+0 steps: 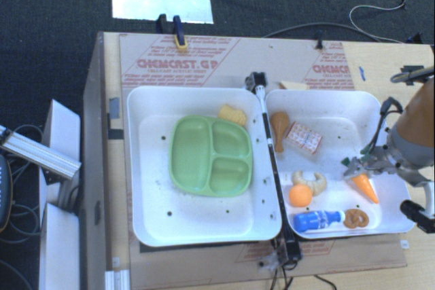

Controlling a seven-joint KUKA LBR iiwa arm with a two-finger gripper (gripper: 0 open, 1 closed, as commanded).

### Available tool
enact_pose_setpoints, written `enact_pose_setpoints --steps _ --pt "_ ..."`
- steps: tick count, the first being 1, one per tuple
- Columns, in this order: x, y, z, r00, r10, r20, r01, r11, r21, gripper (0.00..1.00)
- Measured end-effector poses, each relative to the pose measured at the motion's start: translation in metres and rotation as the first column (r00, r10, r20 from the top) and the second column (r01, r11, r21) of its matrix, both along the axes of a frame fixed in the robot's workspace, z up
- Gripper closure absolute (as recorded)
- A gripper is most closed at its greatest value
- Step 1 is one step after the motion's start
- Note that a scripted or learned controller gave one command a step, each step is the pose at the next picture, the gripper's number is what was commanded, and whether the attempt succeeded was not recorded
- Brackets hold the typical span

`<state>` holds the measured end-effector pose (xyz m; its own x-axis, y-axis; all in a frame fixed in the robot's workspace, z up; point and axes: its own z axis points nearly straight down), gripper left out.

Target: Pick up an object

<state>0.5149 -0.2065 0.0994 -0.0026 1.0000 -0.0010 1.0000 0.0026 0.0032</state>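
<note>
My gripper hangs low over the right side of the right bin, with the arm coming in from the right. An orange carrot lies directly below and slightly right of it, its thick end touching or almost touching the gripper tip. The same bin holds a brown drumstick, a red-and-white patterned box, a pale curved pastry, an orange ball, a blue bottle and a small pretzel.
The left bin holds a green divided plate and a yellow piece at its back right corner. A black divider bar runs between the bins. Cables lie beyond the bench at the back right.
</note>
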Motion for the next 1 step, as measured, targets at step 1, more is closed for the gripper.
enact_pose_setpoints --steps 1 --pt "0.0248 0.0306 0.0505 1.000 0.001 0.001 -0.001 1.000 0.000 1.00"
